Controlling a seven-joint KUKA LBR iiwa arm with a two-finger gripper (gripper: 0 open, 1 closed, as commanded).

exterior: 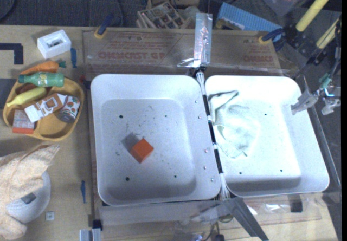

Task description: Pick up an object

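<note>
Orange block (142,150) lies loose near centre of left bin (105,93), clear of the walls, so prob. easy to reach from above; nothing grips it. Gripper (325,99) sits well right of the block, past the right bin (287,169) edge; can't tell its jaw state. Clear bag (234,126) lies in right bin, right of block. Board (141,53) behind block bears faint red lettering, not legible.

An orange block (142,150) lies in the white left bin (108,93), a clear, pale plastic bag (234,126) in the white right bin (309,153), and a yellow bowl (54,131) holds a green bottle (42,79).
</note>
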